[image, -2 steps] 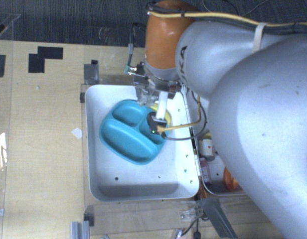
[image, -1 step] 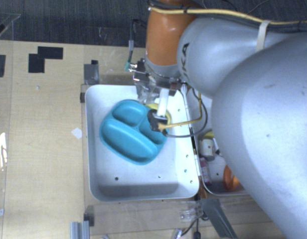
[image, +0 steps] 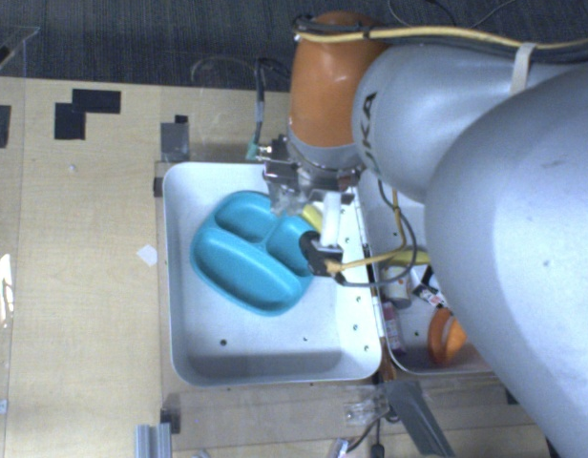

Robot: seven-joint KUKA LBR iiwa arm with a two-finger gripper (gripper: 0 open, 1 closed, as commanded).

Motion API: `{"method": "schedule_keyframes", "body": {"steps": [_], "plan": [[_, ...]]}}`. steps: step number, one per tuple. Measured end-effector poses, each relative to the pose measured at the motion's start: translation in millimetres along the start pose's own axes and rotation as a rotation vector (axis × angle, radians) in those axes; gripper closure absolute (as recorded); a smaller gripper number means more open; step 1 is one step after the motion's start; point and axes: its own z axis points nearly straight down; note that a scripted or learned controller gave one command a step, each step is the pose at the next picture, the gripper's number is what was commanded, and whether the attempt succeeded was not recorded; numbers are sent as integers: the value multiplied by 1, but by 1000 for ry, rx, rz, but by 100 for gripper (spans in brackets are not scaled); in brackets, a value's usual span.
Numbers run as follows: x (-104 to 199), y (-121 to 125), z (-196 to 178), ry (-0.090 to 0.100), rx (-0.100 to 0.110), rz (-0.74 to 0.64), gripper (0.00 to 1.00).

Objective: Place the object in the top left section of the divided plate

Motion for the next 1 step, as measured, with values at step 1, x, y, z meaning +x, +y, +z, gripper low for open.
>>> {"method": "schedule_keyframes", "body": {"steps": [1], "plan": [[0, 1, -11, 2, -2, 0, 100]]}}
